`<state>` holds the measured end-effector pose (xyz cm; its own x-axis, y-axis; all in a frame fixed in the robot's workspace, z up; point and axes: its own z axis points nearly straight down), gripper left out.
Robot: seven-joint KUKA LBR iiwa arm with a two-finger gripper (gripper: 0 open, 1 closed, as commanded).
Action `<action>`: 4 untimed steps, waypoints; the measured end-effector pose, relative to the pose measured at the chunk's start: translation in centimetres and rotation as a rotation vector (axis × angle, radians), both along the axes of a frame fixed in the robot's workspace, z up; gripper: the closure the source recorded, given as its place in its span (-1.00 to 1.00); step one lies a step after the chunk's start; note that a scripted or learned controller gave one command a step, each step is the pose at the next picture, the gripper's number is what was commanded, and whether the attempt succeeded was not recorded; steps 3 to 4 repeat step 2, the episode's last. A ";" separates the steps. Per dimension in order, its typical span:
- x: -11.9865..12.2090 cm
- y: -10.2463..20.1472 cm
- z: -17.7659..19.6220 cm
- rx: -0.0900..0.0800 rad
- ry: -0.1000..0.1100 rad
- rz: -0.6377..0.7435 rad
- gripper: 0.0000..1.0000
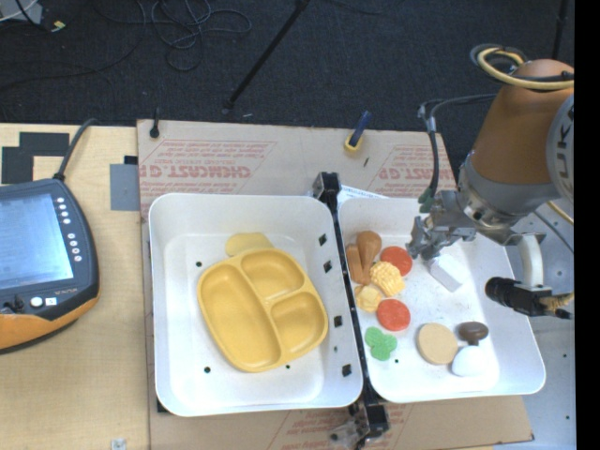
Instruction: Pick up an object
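Note:
The right bin [525, 364] holds several toy foods. A brown roll [367, 245], a red tomato [396, 260] and a yellow corn piece [386, 277] lie near its left wall. Further forward are a red disc [393, 315], a green piece [381, 344], a tan cookie [436, 343], a brown lump [472, 331] and a white egg [469, 361]. My gripper [429, 244] hangs over the back middle of this bin, just right of the tomato. I see nothing held between its fingers.
The left bin [178, 251] carries a yellow divided tray [262, 309] with a pale yellow piece [246, 243] behind it. A black divider [339, 279] runs between the bins. A tablet [37, 251] lies on the bench at far left.

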<state>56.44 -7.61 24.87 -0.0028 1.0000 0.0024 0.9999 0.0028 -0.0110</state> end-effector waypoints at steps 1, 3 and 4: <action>-6.0 0.4 9.1 -0.002 -0.013 -0.002 1.00; -3.7 7.3 10.2 -0.002 -0.008 0.003 1.00; -3.7 7.3 10.2 -0.002 -0.008 0.003 1.00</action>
